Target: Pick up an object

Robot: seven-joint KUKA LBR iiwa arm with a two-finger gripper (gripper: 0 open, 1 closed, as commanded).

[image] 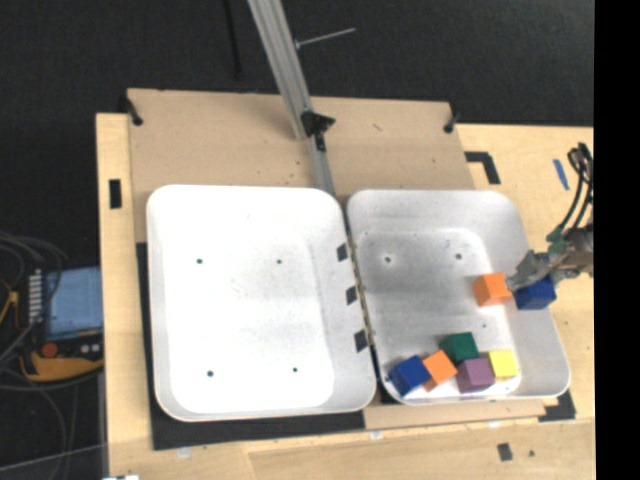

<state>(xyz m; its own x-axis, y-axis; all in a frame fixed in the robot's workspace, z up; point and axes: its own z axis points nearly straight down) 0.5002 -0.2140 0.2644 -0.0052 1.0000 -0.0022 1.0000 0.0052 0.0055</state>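
Note:
The right bin point(430, 238) holds several small coloured cubes. An orange cube point(491, 288) lies near its right wall, and a blue cube point(536, 295) sits at that wall's rim just beside it. My gripper point(535, 271) reaches in from the right and hangs directly over the blue cube, its tip close to the orange one. The view is too small to tell whether it touches either. Along the front wall sit a blue cube point(408, 373), an orange cube point(439, 366), a green cube point(461, 347), a purple cube point(475, 373) and a yellow cube point(503, 364).
The left bin point(250, 298) lies beside the right one, with small clips between them. A slanted metal rail point(285, 63) rises behind the bins. Cables and a blue box point(75, 303) lie off the bench to the left.

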